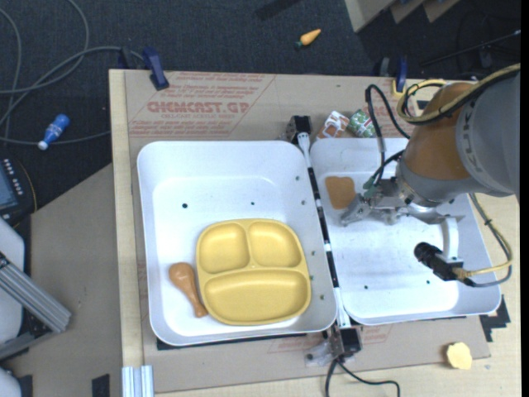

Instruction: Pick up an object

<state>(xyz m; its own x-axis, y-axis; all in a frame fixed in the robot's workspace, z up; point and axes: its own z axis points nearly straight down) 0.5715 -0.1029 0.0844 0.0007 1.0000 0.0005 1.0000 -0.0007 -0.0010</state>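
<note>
the arm appears to be at the approach step, with the gripper (364,212) low over the left part of the right bin (397,300) and nothing seen between its fingers, which look spread apart. the likeliest target, a flat brown piece (339,191), lies on the bin floor just beside the fingers, toward the bin's far left corner and apart from them. the next move calls for shifting over the piece and closing.

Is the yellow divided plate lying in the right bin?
No, the yellow divided plate lies in the left bin, beside a brown drumstick toy.
</note>
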